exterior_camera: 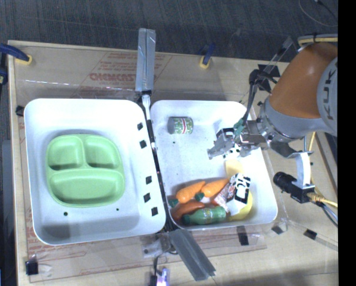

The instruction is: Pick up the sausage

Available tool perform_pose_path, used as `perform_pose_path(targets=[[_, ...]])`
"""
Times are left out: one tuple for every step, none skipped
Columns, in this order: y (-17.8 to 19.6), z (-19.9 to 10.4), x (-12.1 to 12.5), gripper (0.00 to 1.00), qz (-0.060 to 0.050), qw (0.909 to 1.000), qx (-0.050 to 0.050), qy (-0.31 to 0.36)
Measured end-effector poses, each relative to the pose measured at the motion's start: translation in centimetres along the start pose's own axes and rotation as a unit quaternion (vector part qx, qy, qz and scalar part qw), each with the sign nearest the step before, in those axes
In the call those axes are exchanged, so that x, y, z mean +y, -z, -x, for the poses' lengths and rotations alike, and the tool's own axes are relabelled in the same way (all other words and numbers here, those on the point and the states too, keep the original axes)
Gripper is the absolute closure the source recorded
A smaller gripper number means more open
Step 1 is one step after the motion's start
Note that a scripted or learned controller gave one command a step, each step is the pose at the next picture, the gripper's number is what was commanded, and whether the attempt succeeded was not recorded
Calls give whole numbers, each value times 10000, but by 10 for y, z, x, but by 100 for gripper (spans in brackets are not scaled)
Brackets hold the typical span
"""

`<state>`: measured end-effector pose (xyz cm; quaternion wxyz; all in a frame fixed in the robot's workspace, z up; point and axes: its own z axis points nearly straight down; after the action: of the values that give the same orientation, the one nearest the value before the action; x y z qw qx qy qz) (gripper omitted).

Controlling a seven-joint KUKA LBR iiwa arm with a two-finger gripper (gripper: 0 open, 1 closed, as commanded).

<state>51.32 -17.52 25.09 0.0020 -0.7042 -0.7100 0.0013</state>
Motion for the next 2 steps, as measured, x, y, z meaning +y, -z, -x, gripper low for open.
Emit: perform_pose_path(targets=[[-159,-58,14,0,21,9999,-55,97],[-102,-7,-34,0,18,9920,-7,1263]])
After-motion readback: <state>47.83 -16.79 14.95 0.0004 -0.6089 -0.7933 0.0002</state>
